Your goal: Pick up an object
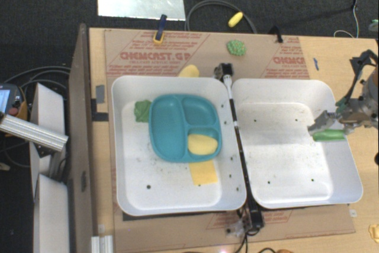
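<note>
My gripper point(323, 124) reaches in from the right and hangs over the right edge of the right bin point(284, 186). A small green stick-shaped piece point(327, 135) lies directly under and against its tip; I cannot tell whether it is gripped. In the left bin point(127, 186) sits a teal divided plate point(172, 127) with a yellow lump point(202, 144) in its lower right compartment. A flat yellow slice point(204, 173) pokes out from under the plate's front. A green leafy piece point(142, 111) lies at the plate's left.
A yellow piece point(189, 71) rests at the left bin's back rim. On the cardboard behind the bins are a green knobbly piece point(237, 47) and a yellow-handled clamp point(160, 31). A black divider point(234, 121) runs between the bins.
</note>
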{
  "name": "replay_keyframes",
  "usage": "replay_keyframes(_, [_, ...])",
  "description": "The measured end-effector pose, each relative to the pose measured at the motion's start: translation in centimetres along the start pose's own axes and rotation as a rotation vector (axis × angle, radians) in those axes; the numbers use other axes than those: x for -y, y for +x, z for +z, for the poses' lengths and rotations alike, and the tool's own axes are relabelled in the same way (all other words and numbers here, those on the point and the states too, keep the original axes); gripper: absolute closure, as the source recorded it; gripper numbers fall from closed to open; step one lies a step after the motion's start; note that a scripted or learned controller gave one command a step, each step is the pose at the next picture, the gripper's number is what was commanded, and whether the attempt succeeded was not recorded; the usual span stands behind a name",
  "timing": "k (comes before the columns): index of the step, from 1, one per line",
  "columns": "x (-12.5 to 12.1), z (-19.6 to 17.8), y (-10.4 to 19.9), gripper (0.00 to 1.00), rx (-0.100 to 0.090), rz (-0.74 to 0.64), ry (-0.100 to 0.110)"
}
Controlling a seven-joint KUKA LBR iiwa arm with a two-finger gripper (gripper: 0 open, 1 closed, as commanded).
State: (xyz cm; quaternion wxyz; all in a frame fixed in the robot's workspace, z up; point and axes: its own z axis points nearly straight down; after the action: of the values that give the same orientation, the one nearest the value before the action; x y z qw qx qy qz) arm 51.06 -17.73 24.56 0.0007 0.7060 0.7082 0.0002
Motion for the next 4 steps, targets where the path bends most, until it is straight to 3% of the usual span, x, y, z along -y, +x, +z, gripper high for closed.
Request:
replay_keyframes(1, [-6.3, 9.7, -3.0, 0.00, 0.001, -0.001, 0.000])
replay_keyframes(2, [-7.3, 16.5, -2.8, 0.00, -0.001, -0.003, 0.003])
replay_keyframes(3, [-7.4, 15.0, -2.9, 1.00, 0.000, -0.003, -0.003])
replay_keyframes(4, [-12.8, 7.8, 0.9, 1.00, 0.001, -0.006, -0.009])
